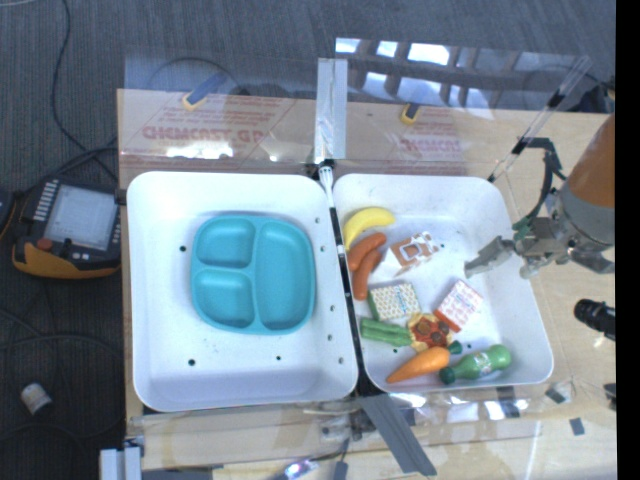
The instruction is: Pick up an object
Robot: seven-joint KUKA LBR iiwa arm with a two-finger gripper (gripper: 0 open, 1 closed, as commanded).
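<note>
On the floor at far left lies a handheld controller (62, 230) with a screen. The left bin (150, 298) holds a teal divided plate (252, 273) near its middle. The right bin (520, 308) holds the toys, any of which could serve as the object: against its left wall a yellow banana (366, 221) with two orange sausages (366, 253) just beside it, then a small red-and-white packet (413, 250), a square cracker-like box (394, 301), green beans (384, 332), a mixed colourful piece (432, 329), a red-and-white carton (460, 305), and along the near wall a carrot (420, 364) touching a green bottle (478, 364). The gripper (492, 256) hovers over the bin's bare right part, its fingers spread apart and holding nothing. I judge the approach step in hand: no object is chosen yet. Next calls for descending on one toy; the carton lies nearest. The crowded pile could foul a grasp; the bin's right wall is close
</note>
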